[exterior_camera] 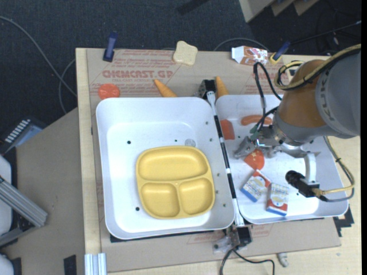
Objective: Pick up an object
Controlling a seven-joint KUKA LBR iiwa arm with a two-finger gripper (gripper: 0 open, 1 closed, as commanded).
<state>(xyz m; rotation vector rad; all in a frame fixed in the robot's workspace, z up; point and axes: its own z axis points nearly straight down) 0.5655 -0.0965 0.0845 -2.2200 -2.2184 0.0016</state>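
1. Over the right bin (332,208), the gripper (252,146) hangs low, just above a small red-orange object (256,160); whether it is spread or pinching, I cannot tell.
2. Near that object lie two small snack packets (255,187) (277,199), an orange block (227,130) and a sausage-like piece (252,120).
3. Left bin (114,153) holds a yellow divided tray (174,181).

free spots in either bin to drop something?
Left bin: bare floor above and left of the yellow tray. Right bin: crowded around the claw by red pieces and two small packets.
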